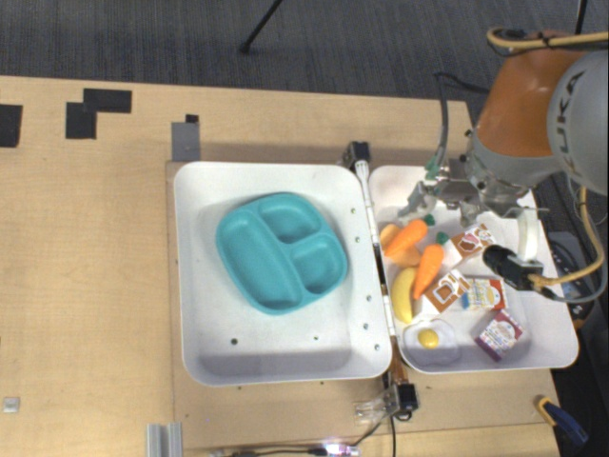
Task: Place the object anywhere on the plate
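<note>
Claw: low over the far end of the right bin, near that bin's far left corner. Cannot tell whether it is spread or pressed together; the grey wrist hardware hides the tips. No piece is seen gripped in it. Arm with its orange band rises from the claw towards the desk's far right corner.

Just on the near side of the claw: first carrot, lying crosswise close to the bin's left wall. Second carrot is beside it, tilted, thick end towards the claw. Whether the two touch is unclear.

Near the second carrot, to the right: a brown-and-white carton. Further to the near side: another brown carton, touching or nearly touching a white carton.

Banana lies along the left wall, next to the second carrot's tip. Toy fried egg sits by the near left corner. Maroon carton is towards the near right corner.

Which of these pieces is the task's object cannot be told; all lie in the right bin.

Left bin: teal plate, three compartments, roughly central, turned askew to the bin's walls. Well apart from the claw, with the two bins' adjoining walls between.

Desk: pale wood. Black patches near its far left edge.
</note>
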Robot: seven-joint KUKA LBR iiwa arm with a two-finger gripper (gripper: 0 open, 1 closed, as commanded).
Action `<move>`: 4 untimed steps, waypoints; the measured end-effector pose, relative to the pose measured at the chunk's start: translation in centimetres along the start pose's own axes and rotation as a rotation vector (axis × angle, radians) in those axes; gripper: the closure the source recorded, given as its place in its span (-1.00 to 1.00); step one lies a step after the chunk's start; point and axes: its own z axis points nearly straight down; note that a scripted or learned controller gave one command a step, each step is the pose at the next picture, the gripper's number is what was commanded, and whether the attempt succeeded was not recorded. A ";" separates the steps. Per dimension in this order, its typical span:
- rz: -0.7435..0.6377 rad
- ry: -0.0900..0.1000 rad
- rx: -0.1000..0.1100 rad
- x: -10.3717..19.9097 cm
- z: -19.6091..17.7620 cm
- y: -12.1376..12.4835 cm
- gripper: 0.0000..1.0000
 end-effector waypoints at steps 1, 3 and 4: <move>-0.166 0.000 0.002 0.9 2.5 1.8 -1.00; -0.629 -0.003 -0.007 3.1 -7.8 -2.8 -1.00; -0.632 -0.006 -0.017 3.2 -9.0 -2.5 1.00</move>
